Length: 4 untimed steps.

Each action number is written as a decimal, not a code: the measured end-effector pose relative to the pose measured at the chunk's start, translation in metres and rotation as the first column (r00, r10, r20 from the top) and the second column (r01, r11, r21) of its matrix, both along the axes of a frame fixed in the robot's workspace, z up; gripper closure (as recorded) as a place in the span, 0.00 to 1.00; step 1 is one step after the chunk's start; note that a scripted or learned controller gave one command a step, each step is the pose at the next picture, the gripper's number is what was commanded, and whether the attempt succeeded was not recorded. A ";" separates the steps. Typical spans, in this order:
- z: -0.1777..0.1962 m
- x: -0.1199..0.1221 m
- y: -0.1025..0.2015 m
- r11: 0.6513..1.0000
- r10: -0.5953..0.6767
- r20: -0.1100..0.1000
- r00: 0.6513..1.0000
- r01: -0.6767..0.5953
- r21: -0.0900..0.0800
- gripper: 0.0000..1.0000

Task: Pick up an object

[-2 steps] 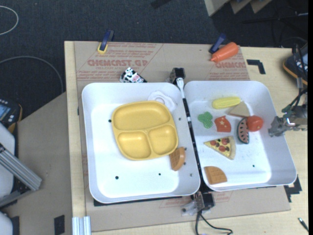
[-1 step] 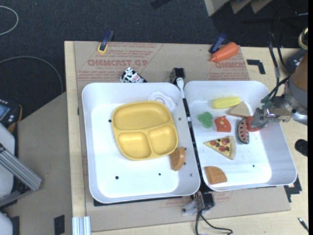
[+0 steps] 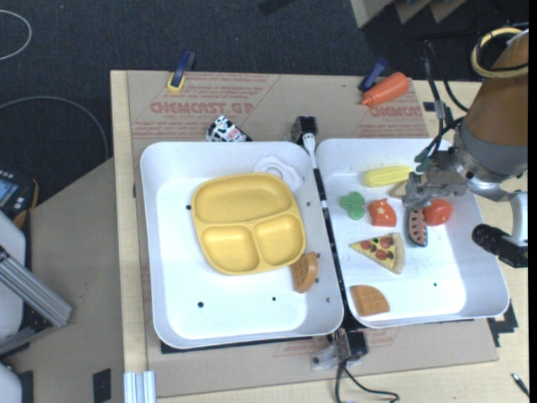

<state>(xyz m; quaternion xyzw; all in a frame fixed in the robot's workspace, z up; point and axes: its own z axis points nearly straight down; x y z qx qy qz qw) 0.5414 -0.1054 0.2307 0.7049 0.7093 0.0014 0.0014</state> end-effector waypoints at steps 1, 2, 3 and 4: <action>-0.011 0.011 0.053 1.000 0.000 -0.006 1.000 0.000 0.002 1.00; -0.017 0.027 0.097 1.000 0.000 -0.001 1.000 0.000 0.001 1.00; -0.012 0.048 0.158 1.000 0.002 0.000 1.000 -0.002 0.003 1.00; -0.013 0.060 0.184 1.000 -0.002 0.000 1.000 0.002 0.001 1.00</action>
